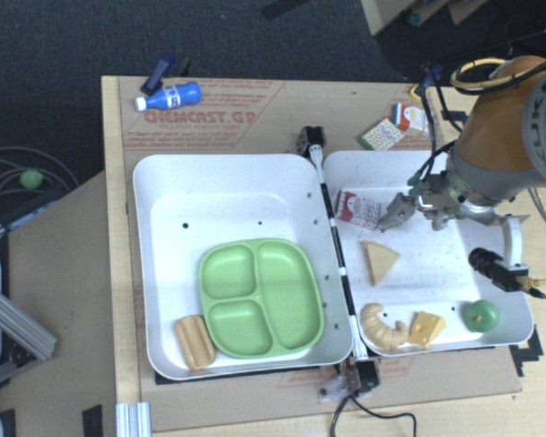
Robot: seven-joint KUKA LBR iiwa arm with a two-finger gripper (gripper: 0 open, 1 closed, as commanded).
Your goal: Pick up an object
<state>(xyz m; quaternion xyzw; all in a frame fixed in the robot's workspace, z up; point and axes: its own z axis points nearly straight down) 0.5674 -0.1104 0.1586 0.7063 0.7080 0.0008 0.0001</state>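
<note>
Two white bins (155,189) sit side by side, and the gripper (396,215) hangs by the carton (357,208), fingers apart, ready to grab

In the left bin (155,198) a divided plate (259,297) lay with a bread stick (194,341) at its left. In the right bin (519,321) my gripper (402,211) hung beside a packet (357,208), with a wedge (379,262) nearer the front.

Right white bin (396,167): end effector (396,218) low beside red-and-white carton (357,208). Tan wedge (379,262) at centre; croissant (382,328), yellow cheese block (426,328), green apple (480,315) along near edge. Left white bin (164,189): green divided plate (259,297), tan bread piece (194,341).
</note>
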